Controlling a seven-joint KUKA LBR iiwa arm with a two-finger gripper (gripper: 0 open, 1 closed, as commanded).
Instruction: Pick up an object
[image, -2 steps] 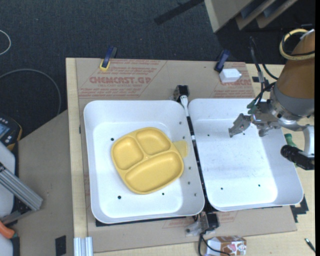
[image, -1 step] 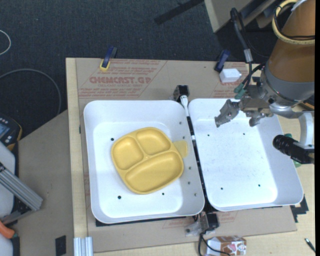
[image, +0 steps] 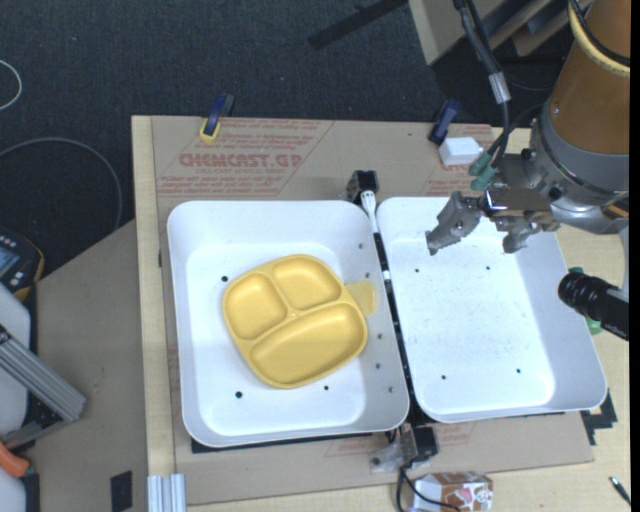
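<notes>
Yellow divided plate (image: 295, 320) lies flat in the left bin (image: 190, 300), three compartments facing up, tilted a little against the bin's sides. White floor shows all round it, widest along the bin's far wall and left wall; its right corner comes near the divide between the bins. Nothing rests on the plate.

Cardboard sheet (image: 250, 155) under both bins carries red print, readable as "CHEMCAST G.P"; smaller lines below it are too fine to read. A yellow-tipped clamp (image: 213, 120) grips the sheet's far edge.

Right bin (image: 480, 400) holds only small dark specks on its floor, so open room across nearly all of it. Gripper (image: 480, 232) hangs over this bin's far end, fingers spread apart with nothing between them, well apart from the plate. A white block (image: 460, 151) sits on the cardboard just beyond the bin's far rim.
</notes>
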